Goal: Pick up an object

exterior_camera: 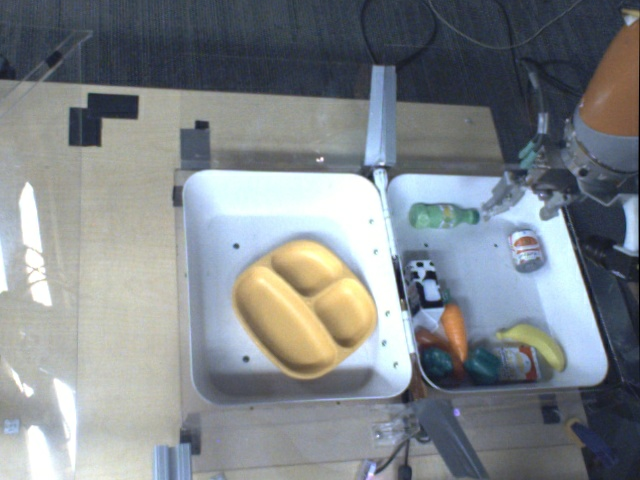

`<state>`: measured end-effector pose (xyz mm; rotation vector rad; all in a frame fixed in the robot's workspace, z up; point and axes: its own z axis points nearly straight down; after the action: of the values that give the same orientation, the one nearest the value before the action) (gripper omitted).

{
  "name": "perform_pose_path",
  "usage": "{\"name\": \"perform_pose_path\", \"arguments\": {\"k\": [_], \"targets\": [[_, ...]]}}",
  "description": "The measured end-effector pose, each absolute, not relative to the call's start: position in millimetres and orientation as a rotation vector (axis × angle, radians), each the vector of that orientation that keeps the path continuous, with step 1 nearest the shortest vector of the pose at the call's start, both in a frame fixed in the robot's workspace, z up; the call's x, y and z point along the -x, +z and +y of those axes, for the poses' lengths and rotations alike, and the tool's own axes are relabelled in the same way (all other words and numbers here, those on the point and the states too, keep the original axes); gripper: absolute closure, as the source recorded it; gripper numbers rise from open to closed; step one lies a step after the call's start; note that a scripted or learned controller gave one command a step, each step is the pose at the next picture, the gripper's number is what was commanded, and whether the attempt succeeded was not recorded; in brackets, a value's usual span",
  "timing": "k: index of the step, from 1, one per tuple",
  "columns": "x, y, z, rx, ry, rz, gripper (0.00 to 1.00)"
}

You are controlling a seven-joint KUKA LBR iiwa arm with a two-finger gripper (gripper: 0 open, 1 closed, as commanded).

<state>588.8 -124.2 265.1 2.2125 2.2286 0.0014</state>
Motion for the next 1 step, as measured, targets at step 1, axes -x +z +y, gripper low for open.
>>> {"name": "perform_pose_path", "arguments": {"k": [1], "targets": [[-526.1, 173.2, -178.1, -2.405, 0.001, 2.021, 0.00]]}}
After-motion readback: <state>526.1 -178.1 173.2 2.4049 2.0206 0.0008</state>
